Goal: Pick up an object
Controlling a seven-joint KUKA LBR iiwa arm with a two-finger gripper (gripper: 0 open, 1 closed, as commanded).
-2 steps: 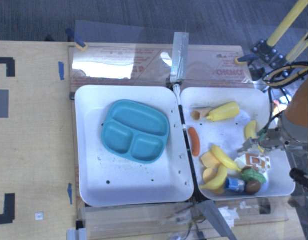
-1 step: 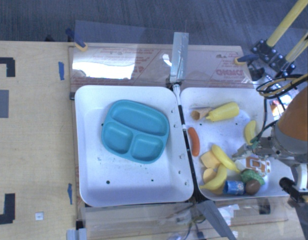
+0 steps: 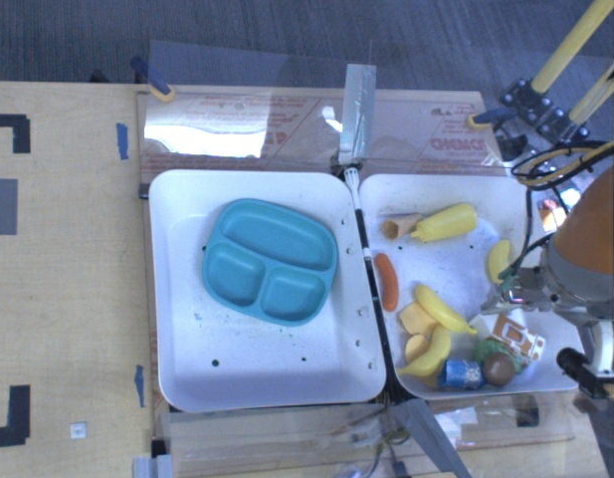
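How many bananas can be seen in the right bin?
3, perhaps more hidden by the arm: one banana mid-bin, one just below it near the front, one partly covered at the right.

The right white bin (image 3: pixel 456 192) holds toy food: a yellow corn cob (image 3: pixel 444 222) near the back, an orange-red sausage (image 3: pixel 388 281) by the left wall, yellow bananas (image 3: pixel 441 309), a blue can (image 3: pixel 462 373) beside a brown ball (image 3: pixel 499 369).
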